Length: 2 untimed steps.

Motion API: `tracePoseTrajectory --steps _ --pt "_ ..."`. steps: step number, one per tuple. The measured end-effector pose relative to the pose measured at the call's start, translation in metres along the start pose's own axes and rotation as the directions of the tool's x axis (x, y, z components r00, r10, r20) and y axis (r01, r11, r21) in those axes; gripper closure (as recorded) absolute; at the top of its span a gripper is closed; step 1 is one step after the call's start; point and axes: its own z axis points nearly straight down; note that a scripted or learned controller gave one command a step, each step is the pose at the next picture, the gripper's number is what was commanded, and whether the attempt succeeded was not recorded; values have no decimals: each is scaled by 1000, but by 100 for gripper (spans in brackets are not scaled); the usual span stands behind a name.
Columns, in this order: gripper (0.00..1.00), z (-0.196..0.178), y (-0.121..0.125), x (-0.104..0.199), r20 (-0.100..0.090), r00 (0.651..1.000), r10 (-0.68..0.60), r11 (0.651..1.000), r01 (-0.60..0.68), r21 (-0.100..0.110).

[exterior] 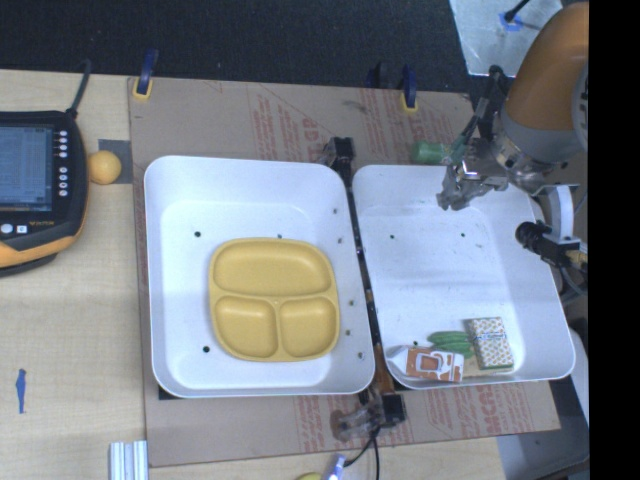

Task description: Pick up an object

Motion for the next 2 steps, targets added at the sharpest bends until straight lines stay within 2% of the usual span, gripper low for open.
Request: tracePoseTrajectory --steps 1,2 --pt "100 8 7 53 1 1000 0 1000 0 2" --pt "100 16 38 123 2 1000 0 1000 0 0"
